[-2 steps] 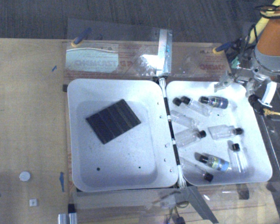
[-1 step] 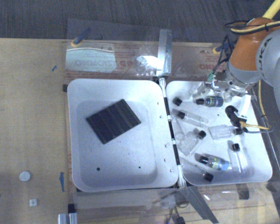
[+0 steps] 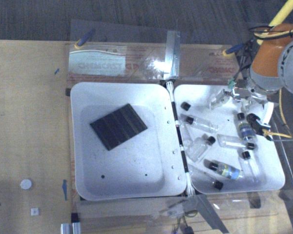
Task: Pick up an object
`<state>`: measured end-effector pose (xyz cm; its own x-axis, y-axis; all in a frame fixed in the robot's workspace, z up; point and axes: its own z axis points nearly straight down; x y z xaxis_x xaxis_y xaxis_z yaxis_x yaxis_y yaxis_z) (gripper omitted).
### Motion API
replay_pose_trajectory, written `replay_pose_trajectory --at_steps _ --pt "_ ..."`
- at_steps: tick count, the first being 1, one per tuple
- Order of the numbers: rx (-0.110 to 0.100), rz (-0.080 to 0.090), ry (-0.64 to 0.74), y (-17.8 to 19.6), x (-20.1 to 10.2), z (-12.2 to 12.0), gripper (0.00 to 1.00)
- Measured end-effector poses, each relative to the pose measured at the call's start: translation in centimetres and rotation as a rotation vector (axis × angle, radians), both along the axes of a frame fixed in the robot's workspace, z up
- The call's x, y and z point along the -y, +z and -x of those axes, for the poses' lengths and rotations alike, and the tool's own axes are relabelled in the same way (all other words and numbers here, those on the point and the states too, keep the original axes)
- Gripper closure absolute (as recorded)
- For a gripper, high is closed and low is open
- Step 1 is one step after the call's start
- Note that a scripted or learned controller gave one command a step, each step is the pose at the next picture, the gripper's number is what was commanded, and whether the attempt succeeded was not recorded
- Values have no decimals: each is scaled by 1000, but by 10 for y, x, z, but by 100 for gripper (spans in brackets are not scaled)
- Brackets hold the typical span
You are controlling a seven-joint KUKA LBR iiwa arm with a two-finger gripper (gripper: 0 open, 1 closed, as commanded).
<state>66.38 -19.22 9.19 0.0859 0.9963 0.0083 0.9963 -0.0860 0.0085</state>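
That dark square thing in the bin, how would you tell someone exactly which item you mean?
Start at the two white bins side by side and take the left bin, away from the arm. The dark ribbed tile lies flat on its floor, turned at a slant. It is flat, black and opaque, unlike the small clear bottles with black caps in the right bin.

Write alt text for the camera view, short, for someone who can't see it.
The grey arm with an orange band reaches in from the right, its gripper over the far side of the right bin, which holds scattered clear black-capped vials. The left bin holds a dark ribbed square pad.
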Motion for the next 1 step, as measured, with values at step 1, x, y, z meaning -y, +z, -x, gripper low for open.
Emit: replay_pose_trajectory --at_steps 1 --pt "-4 -6 20 12 13 48 0"
